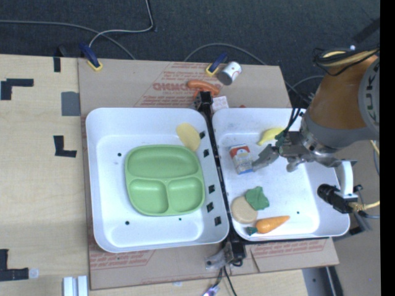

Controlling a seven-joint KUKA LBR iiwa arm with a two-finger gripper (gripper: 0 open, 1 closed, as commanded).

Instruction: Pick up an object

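A green divided plastic plate fills the left white bin; a pale yellow lump sits near its far right corner. In the right white bin, the end effector hangs beside a small red-and-white packet, whether open or closed I cannot tell. An orange carrot lies along the near edge.

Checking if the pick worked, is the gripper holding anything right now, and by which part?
Cannot be told. The gripper sits low in the right bin beside the red and white packet, but no object visibly sits between its fingers.
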